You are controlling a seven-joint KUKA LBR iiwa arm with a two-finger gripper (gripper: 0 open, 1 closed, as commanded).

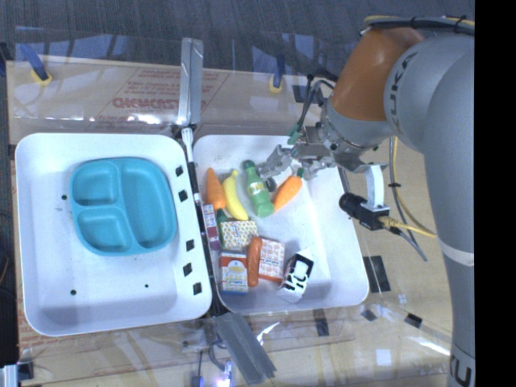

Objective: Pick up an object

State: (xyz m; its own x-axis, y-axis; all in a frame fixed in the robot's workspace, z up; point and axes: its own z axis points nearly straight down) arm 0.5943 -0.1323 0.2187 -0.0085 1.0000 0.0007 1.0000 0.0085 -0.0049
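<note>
Gripper (295, 161) poised just beyond the bottle (258, 189) and a little to its right, low over the bin (339, 240). Open or closed: cannot tell from this slant, so no claim of a hold. Nothing seen clamped in it.

Likely target: the carrot (288, 190), lying tilted just right of the bottle, thick end near the bottle's middle, far end close under the gripper. Touching the bottle or only beside it: hard to say. Probably the approach step, with the grasp not yet made.

To do it well:
- Centre over the middle of the carrot, not over either end.
- Turn the wrist to close across the carrot, not along it.
- Mind the narrow gap on the side facing the bottle — some risk there of pushing the bottle or catching both together.
- Come down slowly and close only when low enough around the carrot's body.
- Lift straight up, without dragging toward the bottle.
- Expect a smooth, round, tapered shape, probably easy to squeeze out sideways, so check the hold before going high.

Keep clear also of the banana (234, 197), just left of the bottle, and of the boxes (239, 234) below the bottle's near end. Plate (123, 204) well left of the bottle, in the other bin — of no concern for this step.
</note>
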